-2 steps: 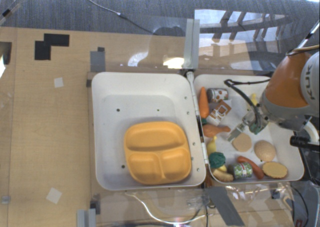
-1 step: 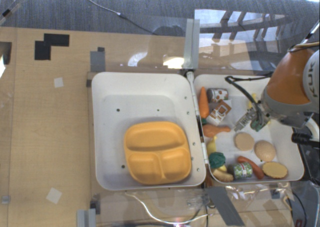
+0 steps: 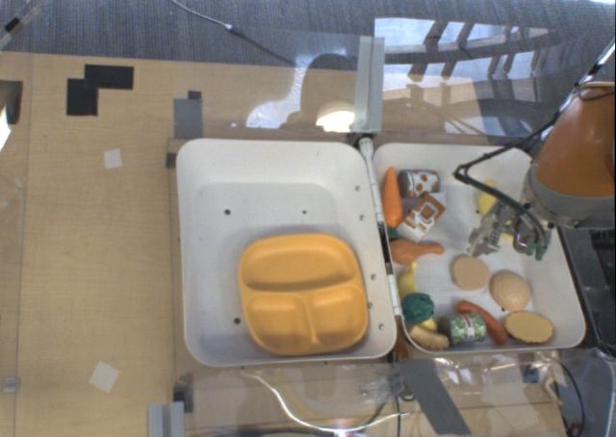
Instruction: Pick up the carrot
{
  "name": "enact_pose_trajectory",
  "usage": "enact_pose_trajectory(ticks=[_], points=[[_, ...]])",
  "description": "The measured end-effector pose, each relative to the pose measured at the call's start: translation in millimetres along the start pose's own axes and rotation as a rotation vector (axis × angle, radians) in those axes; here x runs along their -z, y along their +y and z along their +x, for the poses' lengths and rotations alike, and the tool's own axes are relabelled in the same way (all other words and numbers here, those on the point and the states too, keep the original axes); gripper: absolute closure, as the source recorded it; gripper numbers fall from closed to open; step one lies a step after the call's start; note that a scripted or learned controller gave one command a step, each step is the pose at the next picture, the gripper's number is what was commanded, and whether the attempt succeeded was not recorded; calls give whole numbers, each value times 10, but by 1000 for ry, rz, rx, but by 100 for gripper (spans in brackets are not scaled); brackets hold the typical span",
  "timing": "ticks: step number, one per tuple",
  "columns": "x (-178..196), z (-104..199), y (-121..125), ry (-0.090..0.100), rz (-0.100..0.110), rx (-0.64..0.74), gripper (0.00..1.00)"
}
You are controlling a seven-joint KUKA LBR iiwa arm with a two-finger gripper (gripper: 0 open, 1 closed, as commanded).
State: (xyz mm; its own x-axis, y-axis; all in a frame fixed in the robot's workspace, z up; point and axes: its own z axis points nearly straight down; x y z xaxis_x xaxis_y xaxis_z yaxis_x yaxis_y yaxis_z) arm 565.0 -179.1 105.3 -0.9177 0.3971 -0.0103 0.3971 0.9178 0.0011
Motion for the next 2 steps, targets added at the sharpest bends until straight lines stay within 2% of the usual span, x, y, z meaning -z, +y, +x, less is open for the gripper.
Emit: enact_pose_trajectory(ticks=[1, 2], points=[[240, 278, -343, 1, 0, 312, 100], [610, 359, -454, -2, -1, 851, 100]])
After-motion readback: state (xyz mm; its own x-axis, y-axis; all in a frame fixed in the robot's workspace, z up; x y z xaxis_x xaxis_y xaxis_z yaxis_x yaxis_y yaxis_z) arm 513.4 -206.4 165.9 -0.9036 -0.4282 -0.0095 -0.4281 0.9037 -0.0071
